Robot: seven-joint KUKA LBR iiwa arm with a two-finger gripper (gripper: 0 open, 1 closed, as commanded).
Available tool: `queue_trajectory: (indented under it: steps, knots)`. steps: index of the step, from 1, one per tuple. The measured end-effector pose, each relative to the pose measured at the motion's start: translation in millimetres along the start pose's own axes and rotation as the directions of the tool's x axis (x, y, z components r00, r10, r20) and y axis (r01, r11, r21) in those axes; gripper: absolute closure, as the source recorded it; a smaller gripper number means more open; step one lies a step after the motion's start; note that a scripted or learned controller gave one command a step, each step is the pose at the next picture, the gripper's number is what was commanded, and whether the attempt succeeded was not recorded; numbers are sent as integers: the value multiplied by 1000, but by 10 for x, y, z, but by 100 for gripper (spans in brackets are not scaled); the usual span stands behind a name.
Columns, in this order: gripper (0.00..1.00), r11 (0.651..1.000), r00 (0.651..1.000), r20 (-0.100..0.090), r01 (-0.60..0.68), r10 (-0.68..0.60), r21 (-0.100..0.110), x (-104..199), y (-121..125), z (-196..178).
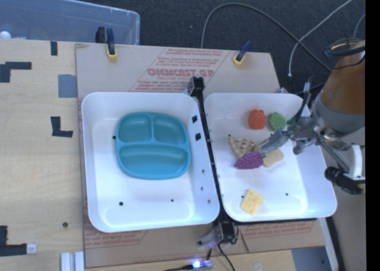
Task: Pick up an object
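In the camera view, the arm (344, 95) comes in from the right edge of the frame, and its hand (274, 142) is low over the right bin (309, 198), in the middle of that bin. The hand reaches toward the left, to a small group of food toys. Its tip is just beside the purple grapes (249, 160), the tan piece (273, 158) and the waffle wedge (241, 144). It is not possible to tell if the hand is spread or pressed together, because the dark tip is too small and blurred against the toys.

The step looks like the approach to a grasp; nothing is seen lifted from the bin. The likely target is the grapes or the tan piece. The next move probably calls for a clean closing on one toy, which is difficult because the three lie so near each other.

The grapes have their long axis nearly left to right in the frame, a little raised at the right end. An orange toy (256, 119) and a green toy (277, 121) sit higher in the bin, and a yellow cheese (252, 201) lies lower, well apart. The left bin (98, 204) holds a blue tray (153, 146).
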State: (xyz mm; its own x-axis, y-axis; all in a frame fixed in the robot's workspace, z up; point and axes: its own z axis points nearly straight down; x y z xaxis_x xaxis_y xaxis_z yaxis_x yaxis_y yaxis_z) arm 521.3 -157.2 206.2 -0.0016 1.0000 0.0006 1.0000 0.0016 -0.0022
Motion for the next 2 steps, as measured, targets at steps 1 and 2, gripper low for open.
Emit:
queue_trajectory:
  steps: [1,2]
  knots:
    - [0,1000,1000,0,-1,1,5,-28,49,619]
    - [0,1000,1000,0,-1,1,3,-21,37,1158]
